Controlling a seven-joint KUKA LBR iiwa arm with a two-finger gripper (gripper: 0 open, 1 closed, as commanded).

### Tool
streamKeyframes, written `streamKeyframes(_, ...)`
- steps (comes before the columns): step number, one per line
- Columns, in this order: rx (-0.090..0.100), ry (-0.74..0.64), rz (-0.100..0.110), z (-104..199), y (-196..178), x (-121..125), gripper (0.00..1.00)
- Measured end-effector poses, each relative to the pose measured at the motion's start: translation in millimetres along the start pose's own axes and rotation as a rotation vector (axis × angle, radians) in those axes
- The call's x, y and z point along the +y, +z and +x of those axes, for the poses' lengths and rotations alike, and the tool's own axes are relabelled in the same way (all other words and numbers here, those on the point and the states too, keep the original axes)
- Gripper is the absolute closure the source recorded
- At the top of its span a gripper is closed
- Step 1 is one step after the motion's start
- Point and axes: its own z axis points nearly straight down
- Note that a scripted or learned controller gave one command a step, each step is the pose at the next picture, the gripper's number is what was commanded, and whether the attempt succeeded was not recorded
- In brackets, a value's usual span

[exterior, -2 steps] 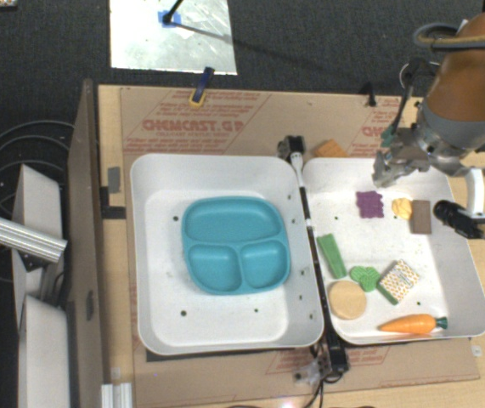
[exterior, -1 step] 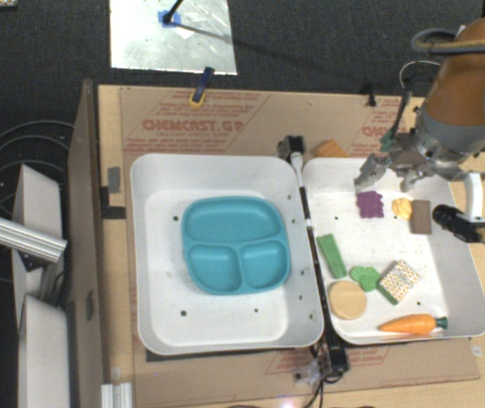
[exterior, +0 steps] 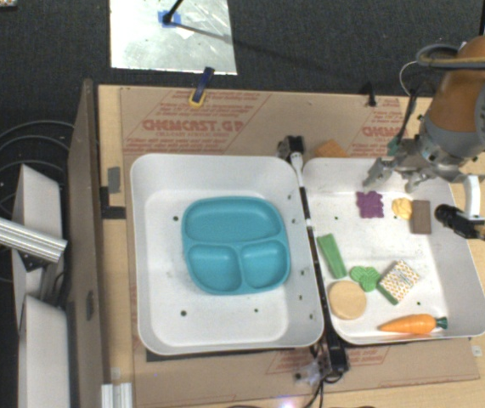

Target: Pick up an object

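Note:
The right bin (exterior: 463, 266) holds several small toys. A purple piece (exterior: 369, 203), a yellow piece (exterior: 403, 207) and a brown block (exterior: 420, 216) lie near its back. Further forward lie a long green piece (exterior: 330, 255), a small green piece (exterior: 363, 274), a tan disc (exterior: 347, 299), a patterned box (exterior: 399, 280) and an orange carrot (exterior: 409, 323). My gripper (exterior: 397, 175) hangs over the bin's back edge, just behind the purple and yellow pieces. Its fingers are spread open with nothing between them.
The left bin (exterior: 153, 228) holds a blue divided tray (exterior: 235, 243). An orange item (exterior: 331, 149) lies on the cardboard behind the bins. A black part with a cable (exterior: 452, 220) sticks out over the right bin's right side. The arm (exterior: 471, 100) comes in from the upper right.

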Motion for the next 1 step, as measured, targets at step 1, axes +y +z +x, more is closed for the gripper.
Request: streamKeyframes(1,0.002,-0.003,0.006,14.6,70.7,-1.9,0.00)
